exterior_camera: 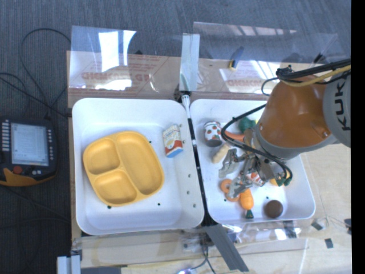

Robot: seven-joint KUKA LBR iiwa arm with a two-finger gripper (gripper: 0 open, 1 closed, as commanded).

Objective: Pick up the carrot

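The carrot (246,199) is small and orange with a green stem end, and lies near the front of the right bin (296,201). My gripper (244,172) hangs low over the middle of that bin, just behind the carrot and close above it. The arm's orange band (293,119) covers the bin's back right part. Nothing in this view shows the carrot as held; it rests on the bin floor.
Around the carrot lie an orange ring-shaped toy (227,188), a brown ball (274,209), a yellow piece (280,180), a beige item (219,154) and a spotted white cup (213,132). The left bin (97,218) holds a yellow divided plate (122,167) and a small carton (173,140).
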